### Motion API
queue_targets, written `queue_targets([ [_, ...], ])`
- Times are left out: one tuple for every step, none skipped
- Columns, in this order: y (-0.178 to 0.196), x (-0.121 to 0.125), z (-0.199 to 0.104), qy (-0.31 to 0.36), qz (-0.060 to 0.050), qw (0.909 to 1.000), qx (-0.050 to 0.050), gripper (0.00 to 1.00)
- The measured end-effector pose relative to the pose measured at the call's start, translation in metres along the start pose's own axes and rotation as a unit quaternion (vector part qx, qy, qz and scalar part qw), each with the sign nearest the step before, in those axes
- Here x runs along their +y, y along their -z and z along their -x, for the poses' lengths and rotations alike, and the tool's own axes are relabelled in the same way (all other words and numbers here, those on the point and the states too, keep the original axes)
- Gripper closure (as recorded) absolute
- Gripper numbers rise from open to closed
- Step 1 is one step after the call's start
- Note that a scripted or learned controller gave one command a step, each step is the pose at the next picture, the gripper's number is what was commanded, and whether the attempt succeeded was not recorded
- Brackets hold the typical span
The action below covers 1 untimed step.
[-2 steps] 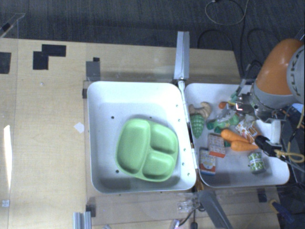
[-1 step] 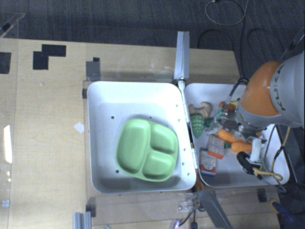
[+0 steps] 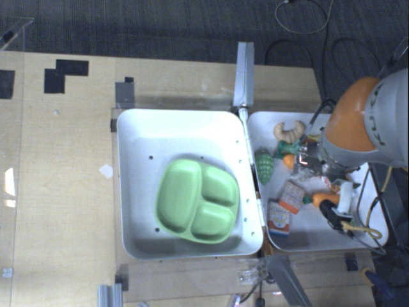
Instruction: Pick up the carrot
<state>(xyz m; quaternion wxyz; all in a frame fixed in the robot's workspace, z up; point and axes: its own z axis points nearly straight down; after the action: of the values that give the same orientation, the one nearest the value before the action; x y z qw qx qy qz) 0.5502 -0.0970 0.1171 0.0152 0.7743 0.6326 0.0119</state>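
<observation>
Wooden bench (image 3: 57, 171) bears two white bins (image 3: 137, 133) on dark carpet (image 3: 128, 11).

Green divided tray (image 3: 197, 201) in left bin (image 3: 137, 146); claw (image 3: 308, 160) over cluttered right bin (image 3: 268, 121).

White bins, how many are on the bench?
2. The left bin holds a green divided tray. The right bin sits right beside it, under the arm, holding small toys. No others show.

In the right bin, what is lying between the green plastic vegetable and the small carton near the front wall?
In the camera view, only bare white bin floor lies between the green vegetable and the carton.
</observation>
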Motion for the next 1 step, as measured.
queue_targets([
  [0.1211, -0.0066, -0.0375, 0.058, -0.016, 0.9982, 0.002, 1.00],
])
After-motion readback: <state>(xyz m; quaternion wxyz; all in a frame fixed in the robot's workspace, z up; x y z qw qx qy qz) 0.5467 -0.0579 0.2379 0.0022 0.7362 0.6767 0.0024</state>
